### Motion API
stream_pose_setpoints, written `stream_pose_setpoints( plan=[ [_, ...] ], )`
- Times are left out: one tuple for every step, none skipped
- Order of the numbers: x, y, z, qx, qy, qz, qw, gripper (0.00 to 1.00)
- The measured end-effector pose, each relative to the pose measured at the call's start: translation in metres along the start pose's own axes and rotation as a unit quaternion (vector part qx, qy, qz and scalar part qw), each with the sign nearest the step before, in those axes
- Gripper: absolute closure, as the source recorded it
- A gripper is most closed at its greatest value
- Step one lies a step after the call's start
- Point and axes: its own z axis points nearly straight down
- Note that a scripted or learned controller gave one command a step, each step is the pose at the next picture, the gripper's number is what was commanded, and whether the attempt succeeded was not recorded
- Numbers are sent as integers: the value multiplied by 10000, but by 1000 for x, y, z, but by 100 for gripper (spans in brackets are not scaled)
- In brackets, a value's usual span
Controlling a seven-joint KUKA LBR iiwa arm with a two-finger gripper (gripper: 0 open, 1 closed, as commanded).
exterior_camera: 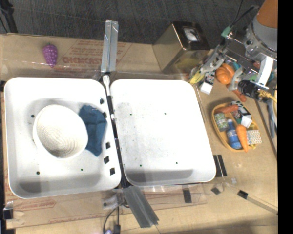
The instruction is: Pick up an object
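The left bin [19,179] holds a white, round woven object [61,130]. A crumpled blue cloth [94,128] lies against its right side. The right bin [161,174] has a bare, speckled floor. My gripper [223,62] hangs off the grey wrist at the upper right, outside the right bin and past its far right corner. A small orange, fruit-like object [225,75] sits right at the gripper. Whether it is gripped is not visible. A yellow, banana-like piece [198,77] lies just left of it.
A yellow bowl [234,126] of several small toys stands on the bench right of the right bin. A brown box [183,43] sits behind that bin. A purple grape-like toy [50,54] lies behind the left bin. Cables run at the far right.
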Motion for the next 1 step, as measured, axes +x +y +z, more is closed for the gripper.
stream_pose_setpoints(
  plan=[
    [30,48,-38,5,4,1915,9815,0]
  ],
)
